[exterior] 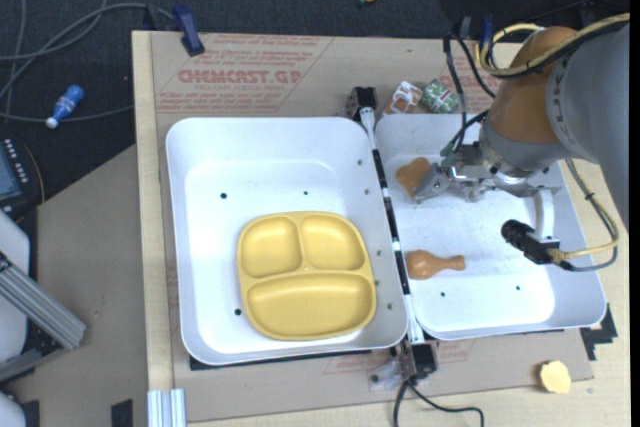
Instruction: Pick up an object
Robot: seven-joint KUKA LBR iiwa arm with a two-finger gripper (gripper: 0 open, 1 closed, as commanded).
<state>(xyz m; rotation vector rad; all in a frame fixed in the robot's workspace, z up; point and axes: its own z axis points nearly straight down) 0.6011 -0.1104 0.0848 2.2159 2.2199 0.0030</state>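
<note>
Two tan-brown toy food pieces lie in the right bin (560,300). A rounded brown piece (410,174) sits at the bin's upper left, near the divider. A drumstick-shaped piece (433,264) lies lower down, also close to the divider. My gripper (438,185) is low in the right bin, pointing left, its tip right next to the rounded brown piece. The view does not show anything held in it. The grey arm with its orange band (525,100) covers the bin's upper right part.
The left bin (200,165) holds a yellow divided plate (305,275). A black connector and cable (530,242) hang off the arm over the right bin. Small packets (425,97) lie behind the right bin, a yellow item (555,376) in front of it.
</note>
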